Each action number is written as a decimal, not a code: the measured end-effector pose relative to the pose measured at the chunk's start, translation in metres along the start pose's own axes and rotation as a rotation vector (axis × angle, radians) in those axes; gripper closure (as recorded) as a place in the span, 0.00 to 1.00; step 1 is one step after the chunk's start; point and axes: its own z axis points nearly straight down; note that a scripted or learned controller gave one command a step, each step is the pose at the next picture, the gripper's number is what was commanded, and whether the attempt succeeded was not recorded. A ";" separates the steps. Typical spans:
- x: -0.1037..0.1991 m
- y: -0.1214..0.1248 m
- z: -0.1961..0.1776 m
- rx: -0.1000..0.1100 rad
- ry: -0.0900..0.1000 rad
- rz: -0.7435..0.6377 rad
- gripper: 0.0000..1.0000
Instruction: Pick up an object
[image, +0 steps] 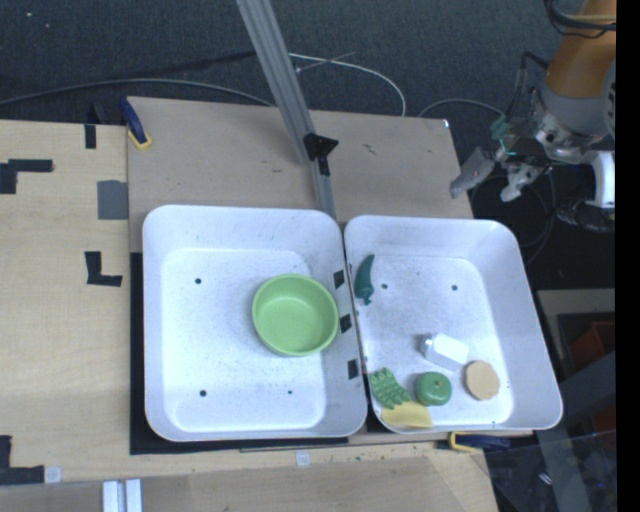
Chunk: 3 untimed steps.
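The gripper (493, 172) hangs up by the far right corner, outside the bins, its 2 fingers spread apart with nothing between them. In the right bin (505, 250) a dark green curved piece (364, 277) lies against the left wall, its long axis running roughly away from me. Near the front sit a white blocky item (444, 349), a round tan disc (482, 380), a green rounded thing (433, 388), a leafy green piece (385, 385) and a yellow bit (408, 416) partly cut off by the rim. The left bin (180, 225) holds a smooth light green bowl (294, 315), mouth up.
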 end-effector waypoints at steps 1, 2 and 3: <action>0.000 0.000 0.000 0.000 -0.001 0.000 0.00; 0.000 -0.003 0.065 0.005 0.001 0.001 0.00; -0.007 -0.010 0.122 0.005 0.000 0.002 0.00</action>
